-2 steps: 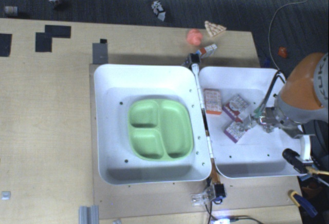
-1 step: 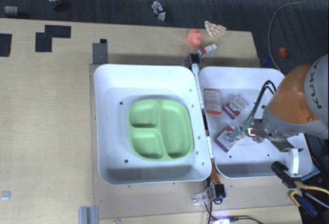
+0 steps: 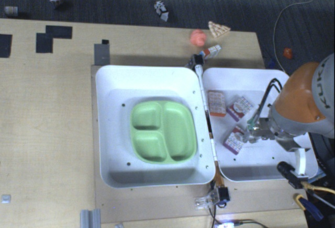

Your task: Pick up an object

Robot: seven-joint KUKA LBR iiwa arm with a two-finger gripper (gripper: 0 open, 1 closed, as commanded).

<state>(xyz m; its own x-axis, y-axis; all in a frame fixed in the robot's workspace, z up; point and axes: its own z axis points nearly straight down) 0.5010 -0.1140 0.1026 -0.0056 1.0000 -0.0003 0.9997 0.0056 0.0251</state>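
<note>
Over the right bin [image 3: 272, 167], the arm [image 3: 301, 101] lowers its tool [image 3: 251, 130] beside a packet [image 3: 234, 141].

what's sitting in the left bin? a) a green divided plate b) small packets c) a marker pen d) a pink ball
a, a green divided plate with three compartments lies in the middle of the left bin, while the small packets lie in the right bin.
</note>
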